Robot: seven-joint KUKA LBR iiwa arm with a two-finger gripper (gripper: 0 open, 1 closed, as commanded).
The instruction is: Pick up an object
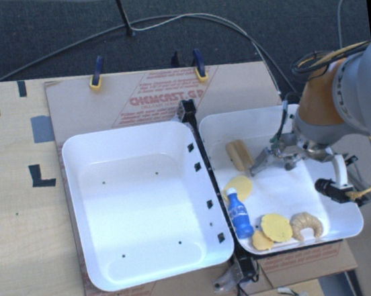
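The claw point(263, 162) hangs low inside the right bin point(263, 117), near that bin's middle, reaching in from the arm's point(332, 101) side. Whether it is released or clenched I cannot tell; nothing is seen gripped in it.

The nearest candidate to pick is the tan bread roll point(239, 155), which lies just beside the claw, on the side toward the divider between the right bin and the left bin point(139, 204). Its long axis runs roughly from the right bin's far wall toward its near wall, slightly tilted, so a grasp would likely need to close across its short width.

Farther toward the right bin's near wall lie a yellow round piece point(239, 187), a blue bottle point(239, 215) lengthwise along the divider, another yellow slice point(276, 227) and a croissant point(307, 225), all apart from the claw.

Judging by this, a short shift toward the divider would bring the claw over the roll.
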